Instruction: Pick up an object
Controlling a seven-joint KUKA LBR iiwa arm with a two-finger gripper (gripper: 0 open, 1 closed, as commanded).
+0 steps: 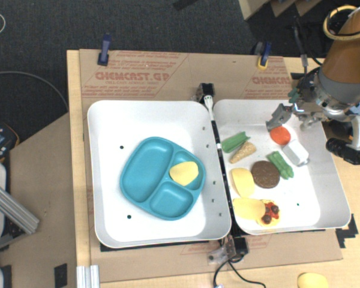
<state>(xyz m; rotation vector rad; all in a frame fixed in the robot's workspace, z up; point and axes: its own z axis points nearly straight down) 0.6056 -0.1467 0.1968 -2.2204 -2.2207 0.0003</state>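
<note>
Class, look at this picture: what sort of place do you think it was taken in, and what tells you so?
Probably a robotics lab or test bench. A robot arm reaches over two white bins, which sit on a clamped board, and toy food lies beside a blue divided plate.

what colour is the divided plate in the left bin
Light blue; the plate shows in the camera view.

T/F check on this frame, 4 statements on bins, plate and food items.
1. The blue plate sits in the left bin. True.
2. A yellow piece lies on the plate. True.
3. The brown round item is in the left bin. False: it is in the right bin.
4. The gripper hangs over the left bin. False: it is over the right bin, just above the orange item.
</note>
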